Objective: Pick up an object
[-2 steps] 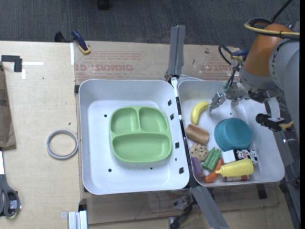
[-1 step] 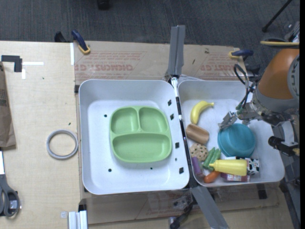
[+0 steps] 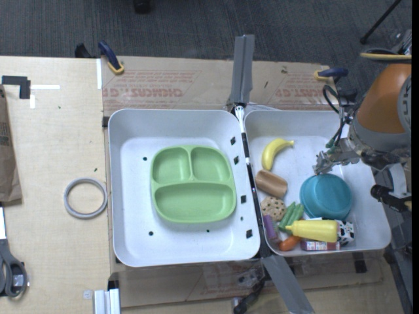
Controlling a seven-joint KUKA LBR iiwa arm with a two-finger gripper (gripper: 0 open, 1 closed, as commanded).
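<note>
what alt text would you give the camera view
A grey-and-orange robot arm reaches from the right over the right white bin, its gripper just above a blue bowl among toy food including a banana. The left bin holds a green divided plate.

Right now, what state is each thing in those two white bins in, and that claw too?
Green divided plate: flat, upright, alone in the left bin.
Blue bowl: lying mouth down in the right bin.
Banana: lying loose, apart from the rest.
Hot dog: lying beside the cookie.
Yellow bottle: on its side.
Claw: just above the bowl; grip unclear.
</note>
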